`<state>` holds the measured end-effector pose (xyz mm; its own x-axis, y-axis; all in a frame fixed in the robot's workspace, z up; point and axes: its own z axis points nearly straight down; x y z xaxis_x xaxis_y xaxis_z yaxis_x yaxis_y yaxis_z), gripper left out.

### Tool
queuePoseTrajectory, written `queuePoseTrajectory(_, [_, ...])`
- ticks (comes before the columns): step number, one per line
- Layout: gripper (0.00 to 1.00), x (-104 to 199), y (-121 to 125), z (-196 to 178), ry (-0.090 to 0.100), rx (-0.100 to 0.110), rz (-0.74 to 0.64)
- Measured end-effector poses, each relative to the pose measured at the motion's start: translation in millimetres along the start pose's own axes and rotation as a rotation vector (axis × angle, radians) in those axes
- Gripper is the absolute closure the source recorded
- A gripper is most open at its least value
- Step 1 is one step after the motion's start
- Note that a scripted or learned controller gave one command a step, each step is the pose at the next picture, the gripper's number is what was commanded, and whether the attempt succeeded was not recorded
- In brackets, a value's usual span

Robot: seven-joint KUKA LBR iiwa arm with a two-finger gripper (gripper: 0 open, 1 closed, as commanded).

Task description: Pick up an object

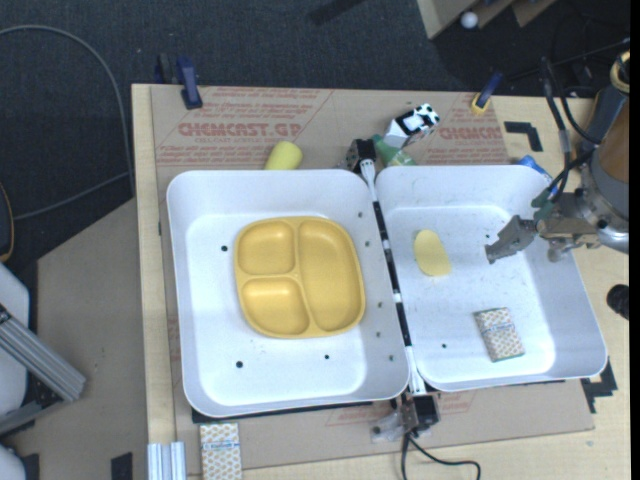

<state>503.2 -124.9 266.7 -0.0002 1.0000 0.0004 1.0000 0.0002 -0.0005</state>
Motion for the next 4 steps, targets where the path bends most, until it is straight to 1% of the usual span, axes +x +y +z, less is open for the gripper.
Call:
queuePoseTrajectory(1, [0.0, -83, 12, 182, -0.001, -0.002, 0.0])
queuePoseTrajectory(2, [0.0, -83, 96, 181, -0.001, -0.002, -0.001])
queuePoseTrajectory(3, [0.0, 19, 89, 141, 0.002, 0.001, -0.002])
queuePoseTrajectory(4, [0.0, 29, 81, 183, 0.001, 0.003, 0.0])
